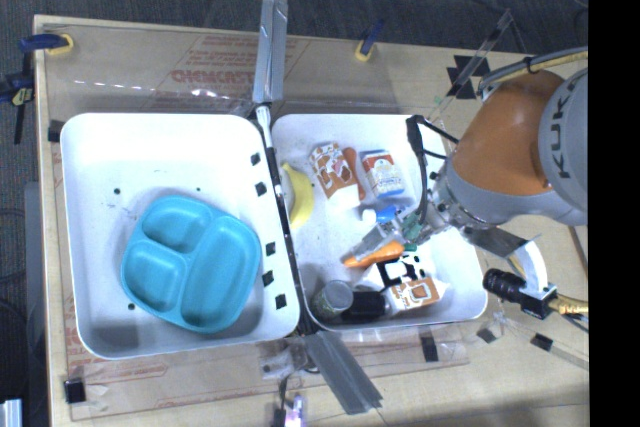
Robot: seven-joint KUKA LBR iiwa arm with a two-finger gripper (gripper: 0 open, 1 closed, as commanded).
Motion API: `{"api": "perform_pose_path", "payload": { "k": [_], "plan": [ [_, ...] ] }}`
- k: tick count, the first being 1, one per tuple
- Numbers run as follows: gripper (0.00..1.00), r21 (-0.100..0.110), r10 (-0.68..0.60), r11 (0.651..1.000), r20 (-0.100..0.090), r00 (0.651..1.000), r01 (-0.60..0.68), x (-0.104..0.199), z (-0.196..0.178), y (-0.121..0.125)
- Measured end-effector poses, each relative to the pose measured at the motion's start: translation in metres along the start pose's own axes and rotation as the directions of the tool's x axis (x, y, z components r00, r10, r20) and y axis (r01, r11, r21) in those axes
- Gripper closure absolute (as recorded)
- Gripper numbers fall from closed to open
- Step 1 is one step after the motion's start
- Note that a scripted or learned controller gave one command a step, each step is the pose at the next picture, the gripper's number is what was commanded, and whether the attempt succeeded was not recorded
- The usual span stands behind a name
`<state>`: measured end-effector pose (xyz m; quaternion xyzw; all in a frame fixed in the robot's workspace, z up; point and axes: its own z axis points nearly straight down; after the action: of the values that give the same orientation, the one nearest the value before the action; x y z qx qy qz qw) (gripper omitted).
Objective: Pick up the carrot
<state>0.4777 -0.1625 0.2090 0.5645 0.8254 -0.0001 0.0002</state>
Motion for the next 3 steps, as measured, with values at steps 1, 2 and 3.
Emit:
{"api": "perform_pose_path", "payload": {
  "k": [1,2,3],
  "plan": [
    [0.00,-0.007,0.017,1.000,0.002,1.000,-0.017,0.008,0.114,0.006],
    [1.00,-0.006,0.014,1.000,0.002,1.000,-0.014,0.008,0.105,0.006],
    [1.00,-0.006,0.009,1.000,0.002,1.000,-0.009,0.007,0.095,0.007]
  ]
}}
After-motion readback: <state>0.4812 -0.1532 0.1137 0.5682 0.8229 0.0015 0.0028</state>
